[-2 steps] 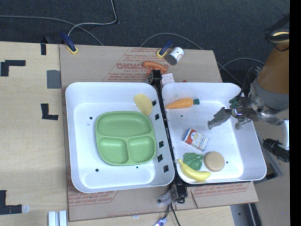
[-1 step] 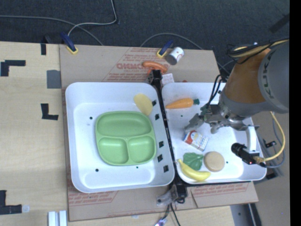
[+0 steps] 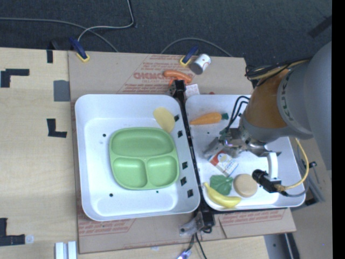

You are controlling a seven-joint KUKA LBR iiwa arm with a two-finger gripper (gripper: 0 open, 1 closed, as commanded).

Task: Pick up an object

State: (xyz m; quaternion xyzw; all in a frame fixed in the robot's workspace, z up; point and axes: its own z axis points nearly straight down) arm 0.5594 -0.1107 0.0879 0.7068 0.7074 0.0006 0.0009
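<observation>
2 white bins side by side on a cardboard sheet (image 3: 156, 80) on the bench. Left bin (image 3: 89, 144) holds a green divided plate (image 3: 144, 158) in its middle and a pale yellow lemon-like piece (image 3: 164, 118) against the top right wall. Right bin (image 3: 213, 99) holds an orange carrot (image 3: 207, 118) near the top, a small red-and-white packet (image 3: 223, 162) in the center, a green leafy piece (image 3: 221, 184) just beside a tan round bun-like piece (image 3: 246, 185), and a yellow banana (image 3: 220, 198) along the bottom edge. Arm (image 3: 275, 109) reaches in from the right, orange band visible, gripper (image 3: 223, 143) low over the right bin, tip just above the packet, between carrot and packet. Cannot tell the finger state, too blurred. Nothing visibly held. Blue-yellow clamps (image 3: 80, 50) and a cable (image 3: 108, 26) at the top of the bench.
</observation>
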